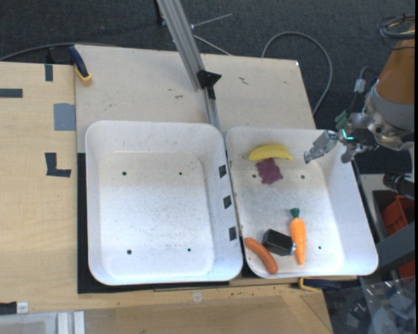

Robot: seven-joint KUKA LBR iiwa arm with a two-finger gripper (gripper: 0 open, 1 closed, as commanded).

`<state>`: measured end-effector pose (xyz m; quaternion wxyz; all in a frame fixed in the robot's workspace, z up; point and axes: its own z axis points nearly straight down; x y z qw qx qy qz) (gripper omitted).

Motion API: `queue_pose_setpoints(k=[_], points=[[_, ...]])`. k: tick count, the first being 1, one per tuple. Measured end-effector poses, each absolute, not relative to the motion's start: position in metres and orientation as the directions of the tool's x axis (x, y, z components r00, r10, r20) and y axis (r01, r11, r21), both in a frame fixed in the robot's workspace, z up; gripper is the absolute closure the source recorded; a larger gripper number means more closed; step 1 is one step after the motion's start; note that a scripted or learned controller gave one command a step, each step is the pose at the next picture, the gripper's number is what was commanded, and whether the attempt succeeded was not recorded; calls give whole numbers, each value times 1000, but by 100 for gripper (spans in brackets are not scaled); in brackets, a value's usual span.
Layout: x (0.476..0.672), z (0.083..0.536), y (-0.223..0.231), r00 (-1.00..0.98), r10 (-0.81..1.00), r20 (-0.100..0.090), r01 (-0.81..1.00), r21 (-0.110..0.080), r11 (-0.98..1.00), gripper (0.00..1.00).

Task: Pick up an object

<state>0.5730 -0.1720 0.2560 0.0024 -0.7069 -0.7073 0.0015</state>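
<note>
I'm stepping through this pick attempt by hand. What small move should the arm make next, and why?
Probably shift the gripper left and lower it toward the banana. It sits at the right bin's upper right rim with nothing between its fingers, and the banana looks like the closest object.

You see: yellow banana [270, 152], purple scrap [269, 172], orange carrot [298, 239] with green top, orange-red sausage [262, 255], black block [277, 242], white black-speckled bins [153, 134].

banana [270, 152] behind carrot [298, 239], right bin [355, 207]
</note>
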Motion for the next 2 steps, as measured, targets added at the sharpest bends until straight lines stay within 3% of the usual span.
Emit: queue_pose_setpoints(k=[1, 2], points=[[574, 259, -172, -2, 1000, 0, 1000, -1, 2, 0], [566, 213, -170, -1, 1000, 0, 1000, -6, 1, 0]])
